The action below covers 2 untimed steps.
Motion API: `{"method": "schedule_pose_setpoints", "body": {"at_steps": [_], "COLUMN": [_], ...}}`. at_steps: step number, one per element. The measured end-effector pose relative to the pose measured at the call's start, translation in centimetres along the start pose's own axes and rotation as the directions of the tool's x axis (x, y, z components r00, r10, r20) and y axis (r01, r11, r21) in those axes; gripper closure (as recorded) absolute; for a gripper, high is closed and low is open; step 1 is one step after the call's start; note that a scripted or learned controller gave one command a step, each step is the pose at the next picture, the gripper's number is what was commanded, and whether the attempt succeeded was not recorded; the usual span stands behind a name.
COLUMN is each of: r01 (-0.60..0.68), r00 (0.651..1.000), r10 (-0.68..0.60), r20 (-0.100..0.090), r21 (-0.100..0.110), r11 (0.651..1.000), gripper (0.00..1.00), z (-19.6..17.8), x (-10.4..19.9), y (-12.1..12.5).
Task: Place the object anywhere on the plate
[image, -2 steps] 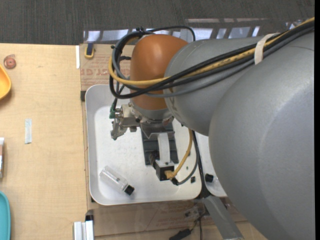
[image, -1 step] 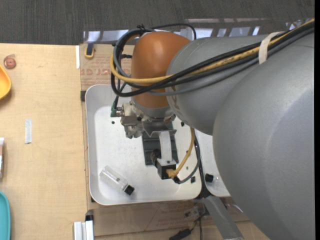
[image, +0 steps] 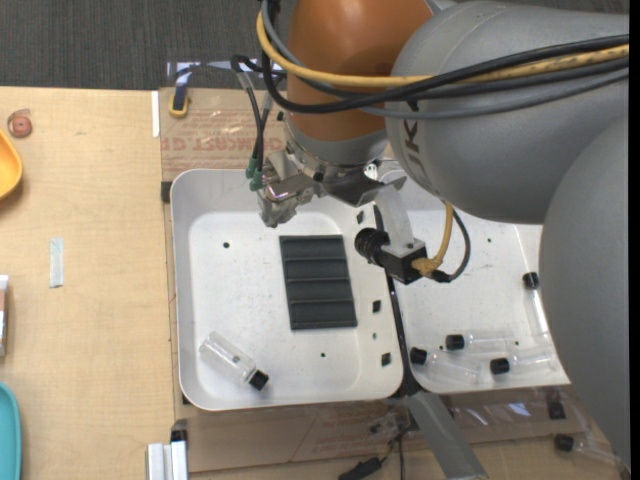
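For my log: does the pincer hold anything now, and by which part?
Cannot be told: the pincer hangs above the left bin, its tips unclear.

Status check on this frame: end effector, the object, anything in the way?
End effector low over left bin's far edge. Clear vial lies near-left corner, untouched. Dark ribbed plate mid-bin, unobstructed.

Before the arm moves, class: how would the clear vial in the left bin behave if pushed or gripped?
The vial lies on its side and looks round, so a push would probably roll it. It seems clear plastic, likely light and slippery. Its black cap may make it curve.
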<state>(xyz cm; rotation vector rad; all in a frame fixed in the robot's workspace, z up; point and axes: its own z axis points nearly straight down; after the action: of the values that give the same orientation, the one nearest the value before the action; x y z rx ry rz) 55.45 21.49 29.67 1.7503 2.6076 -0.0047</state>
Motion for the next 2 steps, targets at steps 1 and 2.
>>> {"method": "schedule_pose_setpoints", "body": {"at_steps": [1, 2], "r01": [-0.285, -0.036], "r00": [0.958, 0.999], "r10": [0.285, 0.036], "r20": [0.0, 0.0], "r21": [0.004, 0.0], "r11": [0.958, 0.999], "gripper": [1.0, 1.0], "z": [12.0, 2.0], "x": [-0.1, -0.8], "y": [1.0, 3.5]}}
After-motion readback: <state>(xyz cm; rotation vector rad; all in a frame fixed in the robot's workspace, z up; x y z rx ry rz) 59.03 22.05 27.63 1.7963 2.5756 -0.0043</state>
